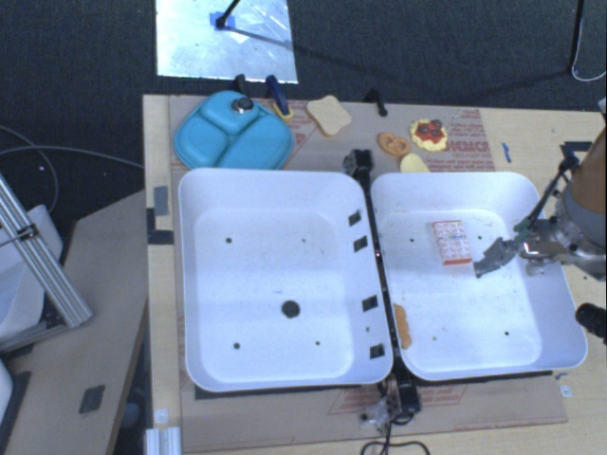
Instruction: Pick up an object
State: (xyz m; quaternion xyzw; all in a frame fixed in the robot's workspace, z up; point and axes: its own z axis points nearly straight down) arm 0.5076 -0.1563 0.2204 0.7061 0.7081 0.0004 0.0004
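A small red-and-white packet (451, 242) lies flat in the upper middle of the right bin (531, 344). An orange, cookie-like piece (402, 325) rests against that bin's left wall. A small dark disc (290, 308) sits on the floor of the left bin (204, 254). My gripper (501, 254) reaches in from the right and hangs low over the right bin, just right of and slightly below the packet. Nothing shows held in it.
Behind the bins on the bench lie a blue divided plate (232, 133), a toast slice (328, 115), a pretzel (393, 144), a small pizza-like toy (430, 134) and a yellow piece (413, 164). Black clips (360, 245) line the divider between the bins.
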